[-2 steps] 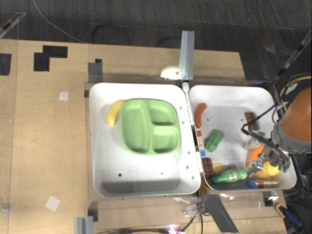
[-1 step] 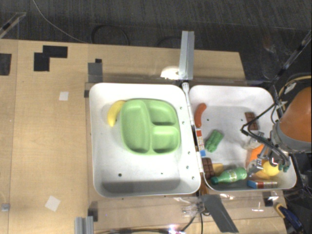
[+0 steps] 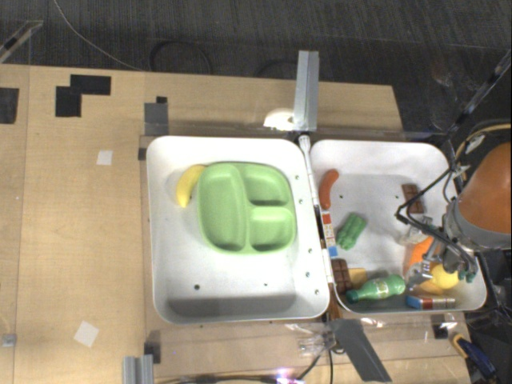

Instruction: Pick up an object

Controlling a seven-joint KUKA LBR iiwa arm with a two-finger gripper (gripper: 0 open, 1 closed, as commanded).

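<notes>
My gripper [image 3: 434,266] hangs low over the right bin [image 3: 376,157], in its front right corner. Right beneath it lie a yellow lemon-like piece [image 3: 446,278] and an orange carrot-like piece [image 3: 417,253]; the gripper body partly covers both. A green bottle [image 3: 378,288] lies on its side just left of the gripper. Farther left are a small green pickle [image 3: 350,230] and a red sausage [image 3: 328,188].
A brown chocolate bar [image 3: 341,274] sits by the bin's left wall, another [image 3: 410,192] near the back right, and a blue-tipped stick [image 3: 430,302] by the front wall. The left bin [image 3: 232,304] holds a green divided tray [image 3: 244,206] and a banana [image 3: 188,184]. Cables loop beside the arm's wrist.
</notes>
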